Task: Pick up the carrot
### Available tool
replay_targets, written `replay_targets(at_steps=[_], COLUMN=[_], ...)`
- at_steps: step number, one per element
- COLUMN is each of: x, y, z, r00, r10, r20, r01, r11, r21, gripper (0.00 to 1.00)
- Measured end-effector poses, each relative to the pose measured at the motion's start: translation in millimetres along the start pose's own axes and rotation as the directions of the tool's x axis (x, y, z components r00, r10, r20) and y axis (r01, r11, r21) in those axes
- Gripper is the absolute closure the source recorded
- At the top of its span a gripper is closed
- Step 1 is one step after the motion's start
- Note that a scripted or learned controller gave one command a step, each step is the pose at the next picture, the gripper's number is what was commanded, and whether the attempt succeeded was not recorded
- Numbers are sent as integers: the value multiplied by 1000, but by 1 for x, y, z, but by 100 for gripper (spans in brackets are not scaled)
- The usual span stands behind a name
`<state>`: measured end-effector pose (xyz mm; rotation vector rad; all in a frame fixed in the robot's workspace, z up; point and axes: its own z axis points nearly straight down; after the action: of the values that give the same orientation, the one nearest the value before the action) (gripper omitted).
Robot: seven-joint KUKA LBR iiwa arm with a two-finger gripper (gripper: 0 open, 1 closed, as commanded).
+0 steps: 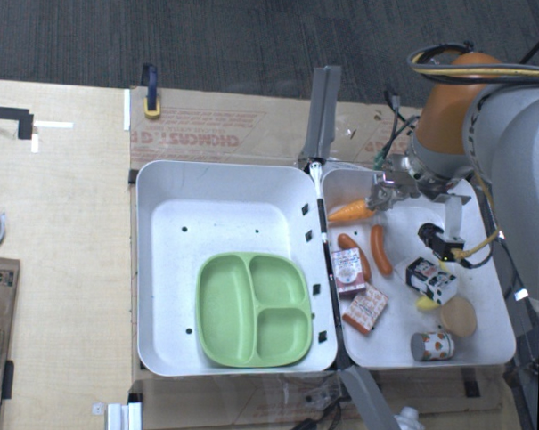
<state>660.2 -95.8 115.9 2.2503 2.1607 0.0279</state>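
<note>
Carrot (349,211) just beside the hand (382,193)

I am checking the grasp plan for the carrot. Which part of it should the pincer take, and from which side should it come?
Judging from its pose, take the carrot near its thick middle, coming from above. It lies flat in the right bin, close to the far left corner, its length running left to right, so the fingers should close across its narrow width. The pincer is at its right end.
</note>
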Motion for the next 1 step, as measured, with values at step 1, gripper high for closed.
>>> replay_targets(at_steps=[1], x=[-39], y=[-50], z=[-67], r00=[963], r10=[270], r20=[7], r01=[-271], r11=[962], r21=[30], gripper=[100])
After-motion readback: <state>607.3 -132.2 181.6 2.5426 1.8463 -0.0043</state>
